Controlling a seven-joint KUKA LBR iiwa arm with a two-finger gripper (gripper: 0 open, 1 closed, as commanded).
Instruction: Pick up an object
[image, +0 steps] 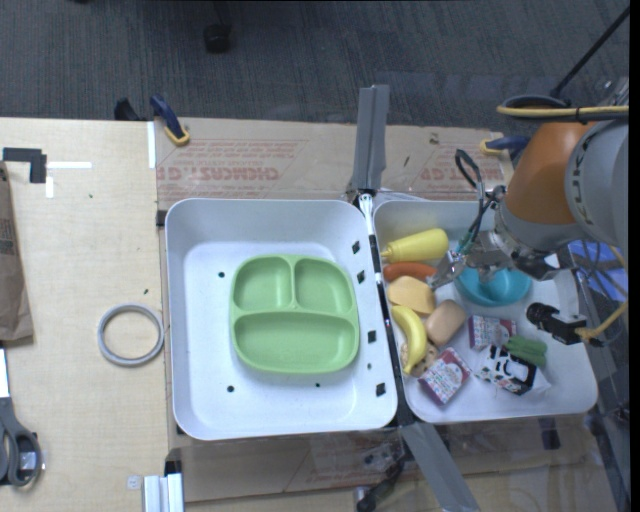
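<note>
**Q:** Objects for picking, where do they lie?

**Me:** All in the right bin (580, 385): a yellow corn-like piece (418, 244), an orange carrot shape (408, 270), a banana (408, 338), a tan rounded lump (445, 322), a blue bowl (493, 286) and some crinkled packets (446, 378) near the front wall. The left bin (190, 330) carries a green divided plate (295, 315).

**Q:** And your end effector?

**Me:** My end effector (462, 262) sits low in the right bin, just beside the blue bowl's rim and near the corn piece. Whether it is open or closed, I cannot tell; my wrist covers it, and nothing shows between the tips.

**Q:** Which step is this?

**Me:** I judge it the reach, with a grasp not yet proven. Next comes settling on one target and closing squarely across it.

**Q:** How will these handle?

**Me:** The toy foods look smooth, hard and rounded, so likely to squirt sideways from a skewed pinch. The bowl offers a thin rim. The packets look soft and flat, poor to grip.
</note>
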